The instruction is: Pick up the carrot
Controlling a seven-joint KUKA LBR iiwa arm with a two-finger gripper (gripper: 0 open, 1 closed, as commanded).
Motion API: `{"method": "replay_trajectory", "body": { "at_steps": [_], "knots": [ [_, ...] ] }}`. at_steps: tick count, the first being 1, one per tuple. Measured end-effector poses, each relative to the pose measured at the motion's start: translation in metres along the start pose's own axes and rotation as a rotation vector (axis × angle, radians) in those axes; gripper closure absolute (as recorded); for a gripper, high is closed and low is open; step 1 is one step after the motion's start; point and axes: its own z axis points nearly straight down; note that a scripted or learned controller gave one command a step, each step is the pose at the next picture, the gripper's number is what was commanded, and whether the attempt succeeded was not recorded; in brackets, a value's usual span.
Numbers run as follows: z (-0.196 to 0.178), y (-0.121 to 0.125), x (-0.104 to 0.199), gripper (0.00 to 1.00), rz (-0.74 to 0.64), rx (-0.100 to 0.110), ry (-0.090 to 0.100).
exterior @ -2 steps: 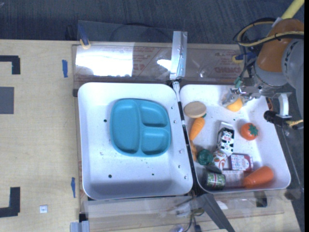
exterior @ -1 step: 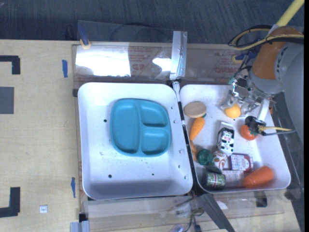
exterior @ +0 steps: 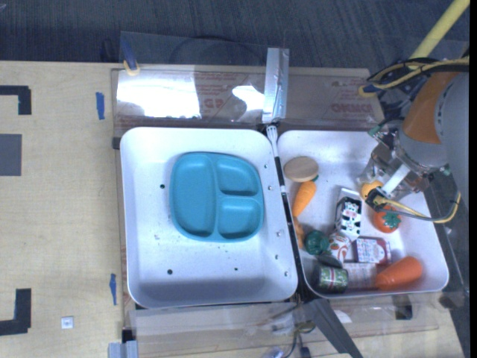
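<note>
**A:** Since the left bin (exterior: 145, 222) bears a blue divided plate (exterior: 218, 195), is the carrot over in the right bin (exterior: 335, 144)?

**B:** Yes. I take the carrot (exterior: 399, 271) to be the big orange piece in that bin's near right corner, touching a ketchup packet (exterior: 369, 250). A smaller orange cone (exterior: 303, 198) by the divider could be one too.

**A:** How does it lie from the gripper (exterior: 381, 186)?

**B:** It lies nearer than the gripper and slightly right, with a tomato (exterior: 385, 220) between them. Its long axis runs left to right, thin end left.

**A:** And the gripper's state?

**B:** I cannot tell whether it is spread or closed. The coming move, I judge, goes toward the near side, with the wrist turned across that axis.
</note>
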Motion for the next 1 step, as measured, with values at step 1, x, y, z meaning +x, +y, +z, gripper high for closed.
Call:
{"method": "replay_trajectory", "body": {
  "at_steps": [1],
  "knots": [
    [-0.0001,-0.0245,0.0473,1.00,0.333,-0.004,0.004]
  ]
}}
